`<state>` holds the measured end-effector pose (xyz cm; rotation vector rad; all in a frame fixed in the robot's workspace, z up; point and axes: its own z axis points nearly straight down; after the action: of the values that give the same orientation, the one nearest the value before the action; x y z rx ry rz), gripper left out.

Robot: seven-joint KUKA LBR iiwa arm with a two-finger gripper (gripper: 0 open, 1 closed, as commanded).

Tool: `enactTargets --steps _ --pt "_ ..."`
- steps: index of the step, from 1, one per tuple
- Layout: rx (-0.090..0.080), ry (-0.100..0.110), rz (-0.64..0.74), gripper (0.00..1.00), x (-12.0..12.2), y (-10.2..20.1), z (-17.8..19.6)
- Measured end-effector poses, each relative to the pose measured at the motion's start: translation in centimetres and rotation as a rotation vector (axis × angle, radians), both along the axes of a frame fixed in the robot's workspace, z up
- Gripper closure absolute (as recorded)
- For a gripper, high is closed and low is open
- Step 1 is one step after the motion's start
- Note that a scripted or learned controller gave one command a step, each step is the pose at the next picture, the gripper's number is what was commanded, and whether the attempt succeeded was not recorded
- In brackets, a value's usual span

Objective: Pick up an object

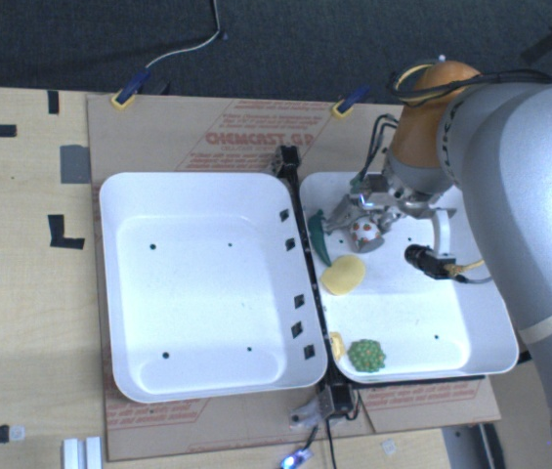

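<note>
The counter (21,291), tan and marked with dark tape pieces, carries a cardboard sheet on which two shallow white bins sit side by side. The left bin (197,191) lies at the left of the pair; its floor shows a few small dark dots.

At the shared wall between the bins, a green object (318,242), long and narrow, leans against the left wall of the right bin (486,345). Just to its right lies a yellow object (343,275), rounded and resting on the bin floor. Nearer the front rim sits a green bumpy object (365,356), with a small yellow piece (335,345) just beside it at the wall.

The gripper (365,225) is lowered into the rear left part of the right bin, above and just beside the yellow object and near the green one. Whether it stands open or closed cannot be told at this slant, and nothing is visibly caught in it. A dark fitting with a cable (432,260) hangs to its right. The arm (510,164), grey with an orange band, enters from the right.

Judged progress: the approach is made, but no pick is confirmed. Every candidate object rests in the right bin; grasp and lift remain.
</note>
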<state>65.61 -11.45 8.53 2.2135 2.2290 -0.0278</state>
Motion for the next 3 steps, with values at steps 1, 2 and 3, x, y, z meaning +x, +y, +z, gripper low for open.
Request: enactTargets --steps 1,2,3 --pt "-0.001 -0.003 -0.009 0.00 -0.3 0.1 0.1" --pt "-0.004 -0.026 -0.015 0.00 -2.0 0.8 0.4" --pt "0.005 -0.018 -0.010 1.00 -2.0 1.2 1.2"
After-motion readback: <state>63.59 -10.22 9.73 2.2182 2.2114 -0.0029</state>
